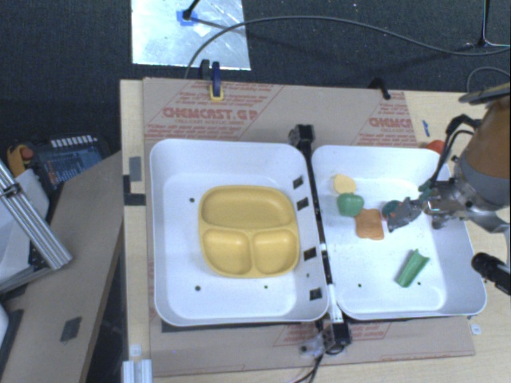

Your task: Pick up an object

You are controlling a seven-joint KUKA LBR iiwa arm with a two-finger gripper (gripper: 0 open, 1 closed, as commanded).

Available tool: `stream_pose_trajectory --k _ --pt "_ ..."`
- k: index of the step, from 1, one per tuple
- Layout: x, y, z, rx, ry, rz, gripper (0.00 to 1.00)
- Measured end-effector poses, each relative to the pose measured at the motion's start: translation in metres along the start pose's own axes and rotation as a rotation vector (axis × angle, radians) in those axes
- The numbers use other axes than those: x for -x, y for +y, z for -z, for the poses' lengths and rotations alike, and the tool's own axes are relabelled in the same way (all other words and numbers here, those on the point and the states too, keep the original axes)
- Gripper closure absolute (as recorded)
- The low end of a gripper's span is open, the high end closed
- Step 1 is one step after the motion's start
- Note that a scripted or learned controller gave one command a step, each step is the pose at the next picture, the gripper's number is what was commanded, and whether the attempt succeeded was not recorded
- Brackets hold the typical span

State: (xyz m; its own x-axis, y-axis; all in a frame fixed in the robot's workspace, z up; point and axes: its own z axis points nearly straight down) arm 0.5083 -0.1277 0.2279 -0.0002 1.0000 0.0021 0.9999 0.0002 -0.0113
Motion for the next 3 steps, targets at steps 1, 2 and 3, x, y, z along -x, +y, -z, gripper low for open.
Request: stream_pose_trajectory --k 1,2,3 --pt "0.0 0.003 0.006 0.013 -0.002 0.003 0.0" --pt "0.009 -0.002 -0.044 0.009 -0.002 0.0 0.0" --pt "0.007 0.0 -0.086 0.009 -0.001 0.0 0.0"
